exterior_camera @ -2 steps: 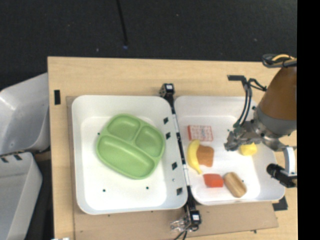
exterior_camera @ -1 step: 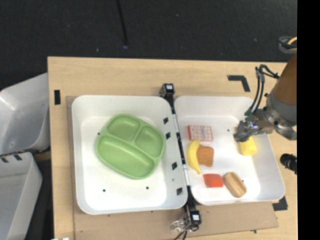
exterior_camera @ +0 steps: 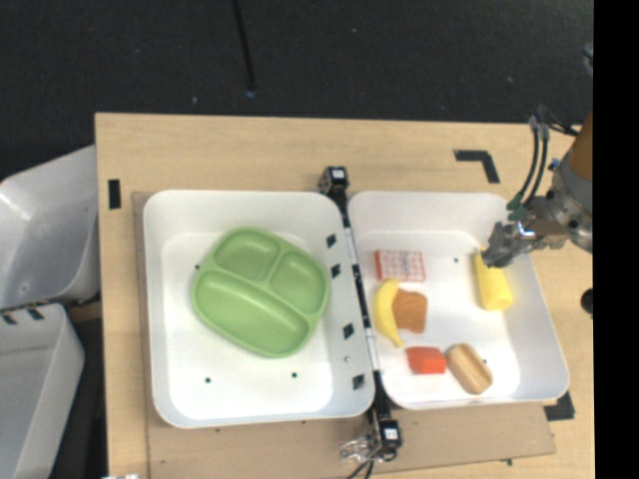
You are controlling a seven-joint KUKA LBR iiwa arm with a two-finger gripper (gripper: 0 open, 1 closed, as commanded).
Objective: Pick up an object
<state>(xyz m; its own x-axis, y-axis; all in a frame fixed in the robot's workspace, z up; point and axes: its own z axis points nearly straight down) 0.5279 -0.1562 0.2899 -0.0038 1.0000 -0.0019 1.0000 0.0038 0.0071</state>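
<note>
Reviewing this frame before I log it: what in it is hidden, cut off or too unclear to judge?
- Hand, camera view: small and blurred, above the top end of the yellow block; contact with it cannot be judged.
- Arm: cut off by the right edge.
- Pink patterned item: print too small to read.
- Banana: its right side is hidden behind the orange piece.
- Cylinder beside the red block: too blurred to identify.

Camera, one, fixed above my bench (exterior_camera: 300, 148). Looks down at a slant, far edge of the bench toward frame top, near edge at bottom. Stands well back: both white bins in full, left bin (exterior_camera: 160, 297) and right bin (exterior_camera: 529, 357), plus bench margins and dark floor beyond. My arm (exterior_camera: 569, 213) enters from frame right.
</note>
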